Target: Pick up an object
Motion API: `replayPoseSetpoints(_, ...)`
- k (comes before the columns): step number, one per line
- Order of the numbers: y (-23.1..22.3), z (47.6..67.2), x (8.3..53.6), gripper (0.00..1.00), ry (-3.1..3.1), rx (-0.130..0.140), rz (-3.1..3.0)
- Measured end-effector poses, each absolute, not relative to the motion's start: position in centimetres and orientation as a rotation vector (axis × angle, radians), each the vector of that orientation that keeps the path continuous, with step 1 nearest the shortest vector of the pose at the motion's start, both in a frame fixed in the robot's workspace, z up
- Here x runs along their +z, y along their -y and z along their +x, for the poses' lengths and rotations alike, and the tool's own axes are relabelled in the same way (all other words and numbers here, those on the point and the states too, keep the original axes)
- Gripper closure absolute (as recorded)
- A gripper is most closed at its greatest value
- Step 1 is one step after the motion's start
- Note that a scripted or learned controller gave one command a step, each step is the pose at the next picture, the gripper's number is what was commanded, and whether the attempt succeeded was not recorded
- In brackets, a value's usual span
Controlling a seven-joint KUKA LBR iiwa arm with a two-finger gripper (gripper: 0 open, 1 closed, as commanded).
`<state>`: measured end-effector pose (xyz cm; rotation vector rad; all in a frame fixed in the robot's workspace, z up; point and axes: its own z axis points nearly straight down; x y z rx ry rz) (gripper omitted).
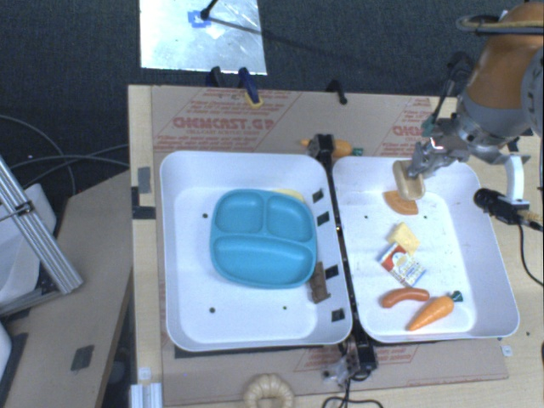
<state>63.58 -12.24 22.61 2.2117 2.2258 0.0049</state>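
claw (414, 177) low in right bin (489, 253), far end, a tan rounded piece (405, 180) at its tip; grip cannot be told | orange slice-shaped toy (399, 201) just below: likely light, stiff, smooth (may slip), take across narrow width | surface (280, 113): cardboard-lined, room tight near bin wall

Blue divided plate (262, 238) in left bin (187, 313); reflective sheet (202, 22) on dark floor beyond bench

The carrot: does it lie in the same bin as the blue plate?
No. The carrot lies in the right bin; the blue plate sits in the left bin.
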Motion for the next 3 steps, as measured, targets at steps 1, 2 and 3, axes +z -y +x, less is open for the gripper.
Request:
replayPoseSetpoints(1,6.8,60.9,23.1,1.00,-2.232,0.002,2.212)
replayPoseSetpoints(2,2.9,57.7,21.8,1.00,-2.232,-0.001,2.214)
replayPoseSetpoints(3,-2.2,55.0,23.2,1.00,-2.234,0.003,2.212)
